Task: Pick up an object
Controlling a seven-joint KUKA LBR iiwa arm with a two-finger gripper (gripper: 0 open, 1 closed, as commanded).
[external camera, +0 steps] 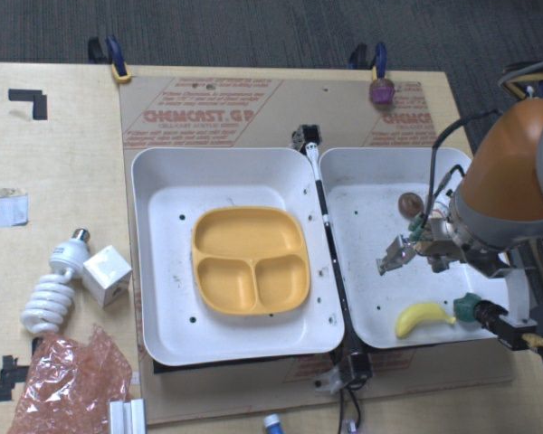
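The right bin [366, 197] holds a yellow banana [423, 317] near its front edge, a small brown round object [410, 204] toward its back right, and a dark green object [469, 307] at its front right corner. My gripper [394, 256] hangs over the middle of this bin, above the bin floor. It is apart from the banana, which lies in front of it, and from the brown object behind it. Nothing is seen in its grasp. The grey and orange arm [511, 174] covers the bin's right side.
The left bin [163, 197] contains a yellow divided plate [251, 259]. On the bench to the left lie a spiral light bulb [54, 287], a white cube [107, 274] and a crumpled pinkish plastic bag [63, 378]. A purple object [382, 90] sits behind the right bin.
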